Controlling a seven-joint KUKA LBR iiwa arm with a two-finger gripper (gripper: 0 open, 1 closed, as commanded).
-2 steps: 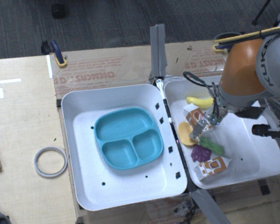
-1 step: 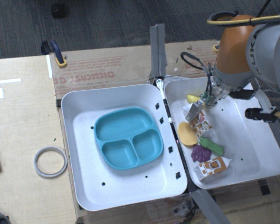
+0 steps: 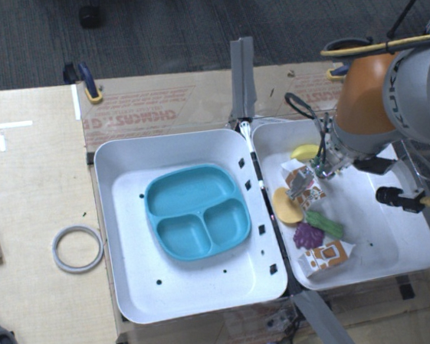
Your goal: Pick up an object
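The robot's claw [image 3: 316, 170] hangs low over the right white plastic bin [image 3: 378, 253], right at a small printed, crinkled snack packet [image 3: 303, 184]; whether it is wide or closed cannot be told. The packet looks light, soft and slick, best pinched across its puffed middle. Beside it lie a yellow banana-like toy [image 3: 304, 152], a round yellow disc [image 3: 284, 206], a purple grape cluster [image 3: 308, 235], a green pickle-shaped piece [image 3: 325, 224] and an orange-and-white printed carton [image 3: 325, 258]. The left white bin [image 3: 122, 239] holds a teal three-compartment tray [image 3: 198, 212], its sections bare.
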